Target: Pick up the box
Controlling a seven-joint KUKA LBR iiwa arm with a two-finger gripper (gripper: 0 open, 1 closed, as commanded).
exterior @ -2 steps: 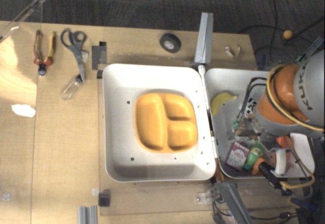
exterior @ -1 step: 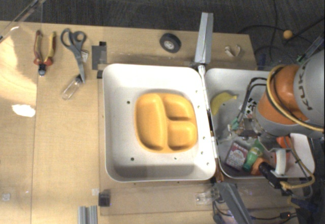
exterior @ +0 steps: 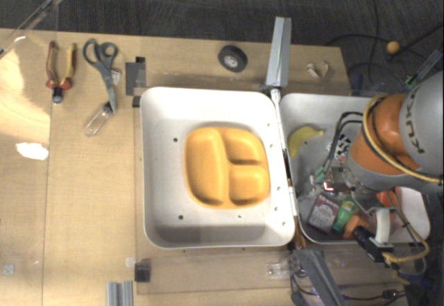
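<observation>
The box (exterior: pixel 320 214), small and purplish-grey with a printed face, lies near the front left corner of the right bin (exterior: pixel 300 109). My gripper (exterior: pixel 331 185) hangs low in that bin, just behind and slightly right of the box, under the grey arm with its orange band (exterior: pixel 380 137). The wrist and cables cover the gripper's tip, and I cannot tell whether it touches the box.
A yellow banana-like item (exterior: pixel 304 138) lies at the right bin's back left. A green object (exterior: pixel 345 215) and orange and white items (exterior: pixel 380 227) crowd the box's right. The left bin (exterior: pixel 161 159) holds a yellow divided tray (exterior: pixel 226 164). Scissors (exterior: pixel 104 65) and pliers (exterior: pixel 58 69) lie on the bench.
</observation>
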